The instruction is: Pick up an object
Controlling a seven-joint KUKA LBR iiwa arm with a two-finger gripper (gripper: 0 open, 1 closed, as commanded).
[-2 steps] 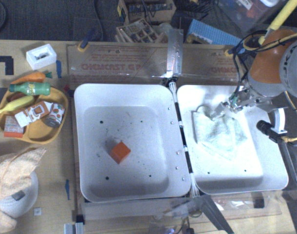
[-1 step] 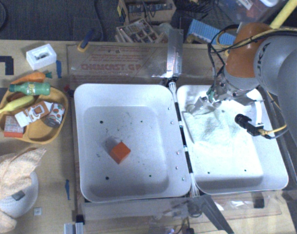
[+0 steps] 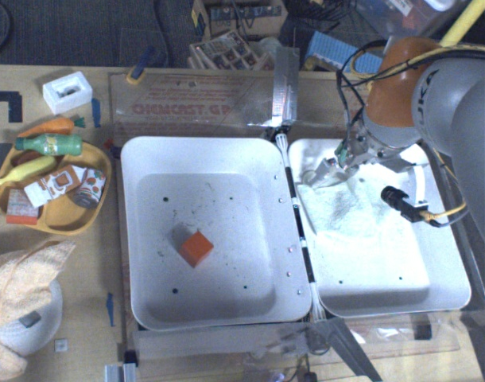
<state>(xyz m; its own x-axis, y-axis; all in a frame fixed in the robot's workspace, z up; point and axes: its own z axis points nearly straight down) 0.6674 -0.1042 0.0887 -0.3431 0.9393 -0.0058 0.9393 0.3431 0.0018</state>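
Cube: we see an orange cube (image 3: 197, 248) lying alone on the floor of the left bin (image 3: 147, 173), a little lower left of that bin's centre, tilted so one corner points down the frame.
Left bin: white and shallow, with dark specks scattered on its floor around the cube.
Right bin: we see the second bin (image 3: 401, 293) touching the left one along a shared middle edge; its floor looks scuffed grey in the upper part.
Gripper: the gripper (image 3: 326, 171) sits low in the upper left corner of the right bin, well apart from the cube.
Jaws: we cannot tell how they stand; they blur into the white bin.
Arm: the grey arm (image 3: 457, 110) enters from the upper right, its orange band (image 3: 401, 82) above the wrist.
Bowl: at the left of the frame we see a yellow bowl (image 3: 67, 217) holding packets and a green bottle (image 3: 52, 144).
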